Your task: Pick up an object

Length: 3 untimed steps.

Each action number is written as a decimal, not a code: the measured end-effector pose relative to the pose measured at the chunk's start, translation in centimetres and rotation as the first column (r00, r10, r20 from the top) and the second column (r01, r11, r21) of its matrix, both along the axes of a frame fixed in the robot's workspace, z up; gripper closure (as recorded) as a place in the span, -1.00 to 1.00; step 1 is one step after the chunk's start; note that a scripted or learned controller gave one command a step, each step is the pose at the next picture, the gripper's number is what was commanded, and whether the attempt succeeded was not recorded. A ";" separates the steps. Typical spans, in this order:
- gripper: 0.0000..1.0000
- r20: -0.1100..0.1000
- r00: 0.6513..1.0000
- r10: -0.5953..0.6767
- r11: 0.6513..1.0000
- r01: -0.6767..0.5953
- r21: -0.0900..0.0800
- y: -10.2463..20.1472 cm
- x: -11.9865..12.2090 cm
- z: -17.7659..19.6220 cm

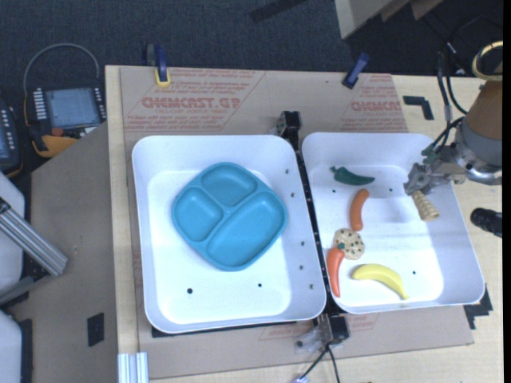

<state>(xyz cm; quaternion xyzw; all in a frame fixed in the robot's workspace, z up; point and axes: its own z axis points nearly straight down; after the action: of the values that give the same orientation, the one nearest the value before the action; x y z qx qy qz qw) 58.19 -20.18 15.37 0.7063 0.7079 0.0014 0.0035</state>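
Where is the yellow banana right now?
The banana lies in the right bin, near its front edge. The carrot is just to its left and the cookie sits a little above it.

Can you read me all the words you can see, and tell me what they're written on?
"CHEMCAST. G P" in red, on the brown board behind the left bin.
More red print on that board behind the right bin: too blurred to read.
Small screen at far left: too small to read.
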 end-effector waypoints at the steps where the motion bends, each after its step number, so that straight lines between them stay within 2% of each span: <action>1: 1.00 0.000 1.000 0.000 1.000 0.000 0.000 -0.1 0.8 6.2; 2: 1.00 -0.001 1.000 -0.001 1.000 0.001 0.000 -0.1 0.9 9.3; 3: 1.00 -0.005 1.000 0.005 1.000 -0.004 0.004 5.6 1.6 10.0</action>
<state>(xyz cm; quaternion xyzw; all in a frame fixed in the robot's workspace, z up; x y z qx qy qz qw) 59.77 -14.62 25.37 0.7048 0.7095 0.0009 0.0001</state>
